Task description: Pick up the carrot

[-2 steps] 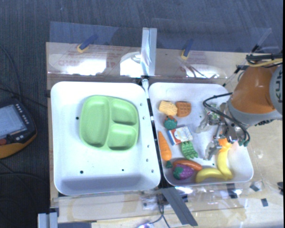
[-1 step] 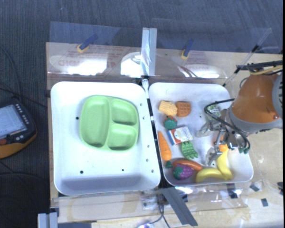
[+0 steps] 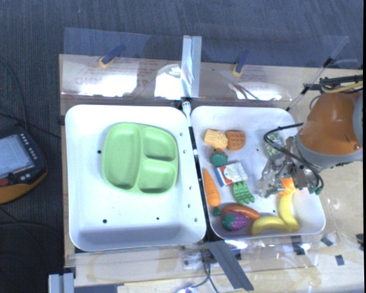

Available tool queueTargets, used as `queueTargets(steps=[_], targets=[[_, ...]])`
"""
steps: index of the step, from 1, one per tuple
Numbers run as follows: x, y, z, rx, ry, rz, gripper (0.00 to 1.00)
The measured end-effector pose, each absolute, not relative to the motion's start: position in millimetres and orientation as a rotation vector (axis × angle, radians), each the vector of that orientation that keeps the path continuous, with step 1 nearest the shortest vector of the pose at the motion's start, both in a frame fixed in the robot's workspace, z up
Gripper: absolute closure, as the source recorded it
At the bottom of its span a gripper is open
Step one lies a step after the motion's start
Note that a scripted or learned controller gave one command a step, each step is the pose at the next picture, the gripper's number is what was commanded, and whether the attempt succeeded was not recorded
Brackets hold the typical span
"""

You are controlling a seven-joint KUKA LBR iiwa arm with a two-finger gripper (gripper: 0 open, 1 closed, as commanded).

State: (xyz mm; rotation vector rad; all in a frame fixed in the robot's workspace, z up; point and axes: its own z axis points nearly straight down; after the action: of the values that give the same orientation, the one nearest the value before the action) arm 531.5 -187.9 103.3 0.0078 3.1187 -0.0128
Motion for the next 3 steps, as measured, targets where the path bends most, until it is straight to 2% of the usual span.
queueTargets(steps=[1,2,3], targets=[[504.2,-137,175,0.054,3.134,-0.001,1.0],[485.5,-119,221,-0.424,3.109,-0.002,1.0],[507.2,-143,418,-0.118,3.124,-0.007,1.0]])
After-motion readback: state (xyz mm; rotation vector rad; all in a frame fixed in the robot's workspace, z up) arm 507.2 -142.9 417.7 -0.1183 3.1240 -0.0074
